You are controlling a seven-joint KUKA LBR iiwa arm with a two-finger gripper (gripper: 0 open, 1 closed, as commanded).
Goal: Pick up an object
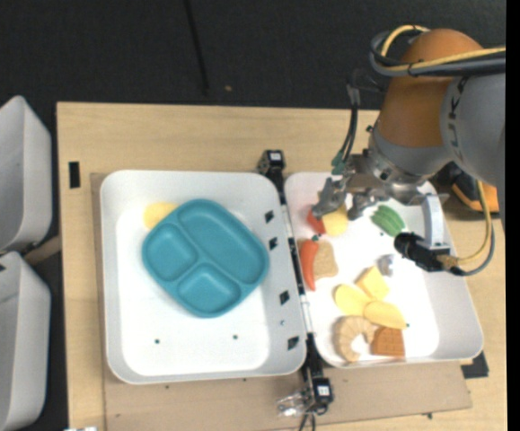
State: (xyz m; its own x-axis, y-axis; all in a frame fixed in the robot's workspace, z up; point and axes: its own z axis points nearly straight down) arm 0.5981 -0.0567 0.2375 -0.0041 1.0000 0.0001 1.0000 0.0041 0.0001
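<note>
Approach step: tool (339,206) hovers over yellow food piece (335,224), upper right bin (457,317); finger state indeterminate. Next: descend, close.

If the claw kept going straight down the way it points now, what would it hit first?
Most likely the small yellow piece lying directly under the claw in the right bin, with a red piece right beside it. Depth is hard to judge from above, so it might clip the red one.

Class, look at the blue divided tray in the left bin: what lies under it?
A yellow object pokes out from under the blue tray's upper-left edge; the rest of it is covered.
</note>
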